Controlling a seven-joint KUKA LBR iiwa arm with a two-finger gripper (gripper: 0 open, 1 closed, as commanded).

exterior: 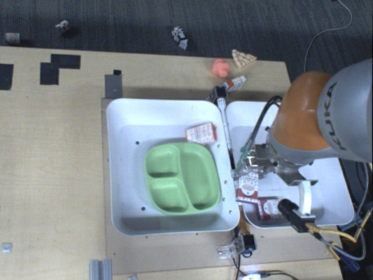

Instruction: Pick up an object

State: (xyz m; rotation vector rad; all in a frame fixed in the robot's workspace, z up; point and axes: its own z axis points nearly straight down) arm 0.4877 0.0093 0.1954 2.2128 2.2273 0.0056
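Two white bins sit side by side on a light wooden bench (pixel 52 174), so going left to right: the far left of the bench has a few dark rectangular marks near its top edge.

Next is the left bin (pixel 125 156), with a green divided tray (pixel 182 177) in the middle of it. The tray has three compartments and lies flat, a bit skewed to the bin walls. Just above its upper right corner there's a small red and white packet (pixel 201 133), lying near the bin's right wall.

Up past the bins, near the bench's back edge, there's a pink ball (pixel 220 68), and just right of it a tan wedge-shaped thing (pixel 243 58) that looks like a toy pizza slice. A small tube-like item (pixel 235 83) lies just below those two.

The right bin (pixel 338 206) is mostly covered by the arm (pixel 317 118), grey with a big orange band, reaching in from the right. Below the wrist, in the bin's left part, lies a white packet with red print (pixel 248 185), and just below that a darker red packet (pixel 265 206), close to the bin's front left corner. The gripper (pixel 259 162) sits right above the white packet, but it's a jumble of cables and metal from this angle, so I honestly can't tell if the jaws are open, closed, or on anything.
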